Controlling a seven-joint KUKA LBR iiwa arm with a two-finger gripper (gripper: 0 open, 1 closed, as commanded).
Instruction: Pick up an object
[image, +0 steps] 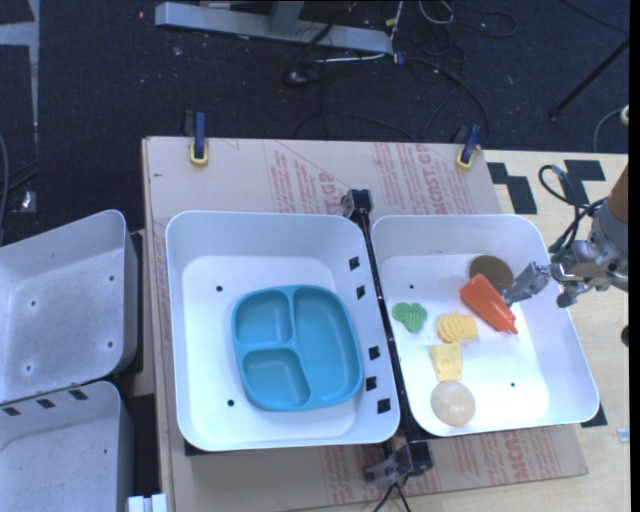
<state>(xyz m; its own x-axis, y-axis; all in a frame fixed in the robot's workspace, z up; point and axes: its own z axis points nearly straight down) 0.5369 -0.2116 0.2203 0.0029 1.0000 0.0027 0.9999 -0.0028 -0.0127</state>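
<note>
Bright even overhead light, soft shadows, sharp

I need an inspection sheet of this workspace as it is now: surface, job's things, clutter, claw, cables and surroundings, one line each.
Surface: bench bearing left bin and right bin.
Job's things: right bin holds orange carrot, brown disc, green piece, yellow corn, yellow block, pale ball.
Clutter: blue divided plate in left bin.
Claw: claw beside the carrot; finger state unclear.
Cables: black cables on the floor beyond the bench.
Surroundings: white panels at left.
</note>
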